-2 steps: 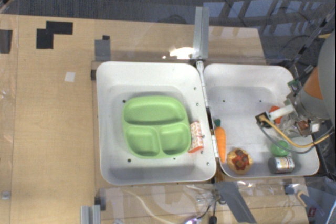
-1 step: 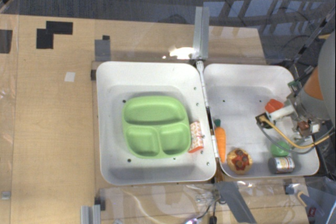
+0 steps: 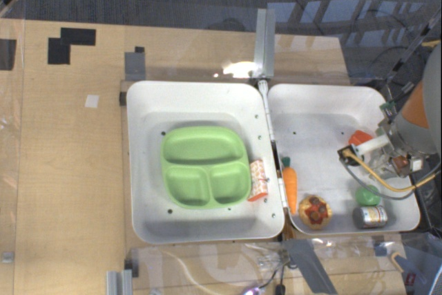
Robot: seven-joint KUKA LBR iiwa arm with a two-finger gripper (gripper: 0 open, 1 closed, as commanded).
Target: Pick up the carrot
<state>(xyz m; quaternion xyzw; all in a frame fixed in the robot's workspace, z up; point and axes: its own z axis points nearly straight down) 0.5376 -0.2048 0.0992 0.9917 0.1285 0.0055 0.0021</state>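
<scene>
Camera view shows me the carrot (image 3: 289, 190) lying flat in the right bin (image 3: 324, 107), just beside its left wall. It is orange, long and thin, with a small green top at the far end. A round red and yellow toy (image 3: 314, 211) sits near its tip.

The gripper (image 3: 398, 163) is over the right side of the same bin, well apart from the carrot, near a silver can (image 3: 371, 217) and a green lump (image 3: 367, 195). I cannot tell if it is spread or pressed together, and I see nothing in it.

I think this is the reaching step. Next I need to cross the bin, line up across the carrot's thin middle and come down. The wall leaves little room on 1 side.
</scene>
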